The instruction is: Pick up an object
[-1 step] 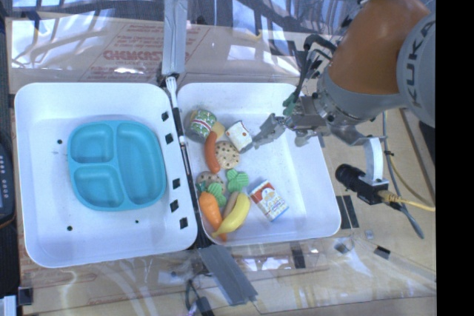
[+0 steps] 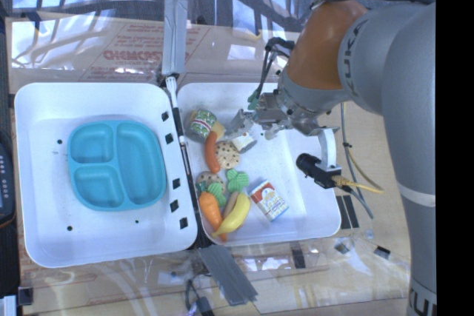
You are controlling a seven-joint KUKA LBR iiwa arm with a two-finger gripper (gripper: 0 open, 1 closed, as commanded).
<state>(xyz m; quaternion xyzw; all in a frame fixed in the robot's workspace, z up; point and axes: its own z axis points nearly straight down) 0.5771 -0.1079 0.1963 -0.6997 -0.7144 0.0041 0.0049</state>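
Tool (image 2: 244, 131) hangs over the right bin (image 2: 315, 222), just right of the cookie (image 2: 227, 155); I cannot tell its state. Nearest lie banana (image 2: 237, 213), carrot (image 2: 210, 209) and small carton (image 2: 269, 200); farther, a can (image 2: 200, 124). Grey arm (image 2: 370, 48) slants in from beyond.

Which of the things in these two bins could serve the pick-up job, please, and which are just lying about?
Pickable objects, right bin:
green can
hot dog
cookie
carrot
banana
small carton

Lying about:
blue divided plate, left bin
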